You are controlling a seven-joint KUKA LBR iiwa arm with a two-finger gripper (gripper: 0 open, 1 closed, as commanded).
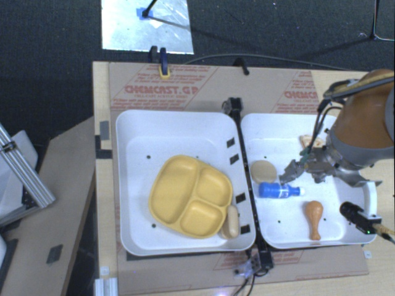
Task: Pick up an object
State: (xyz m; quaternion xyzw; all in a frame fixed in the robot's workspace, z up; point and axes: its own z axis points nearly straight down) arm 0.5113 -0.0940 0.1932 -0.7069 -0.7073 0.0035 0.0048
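The right bin [271, 131] holds a blue bottle [278, 191] lying on its side, a round tan piece [263, 169] just above it, and a brown drumstick [313, 217] toward the front. A small pale tan item [307, 142] peeks out near the arm at the back right. My gripper [291, 172] reaches in from the right and hangs low over the bin, right of the tan piece and just above the bottle's cap end. Nothing shows between its tips.
In the left bin [136, 134] lies a yellow divided tray [188, 195], with a tan bread-like roll [231, 221] against its lower right corner. The central divider [244, 177] separates the bins. The arm's orange-grey body [367, 128] covers the right bin's far right side.
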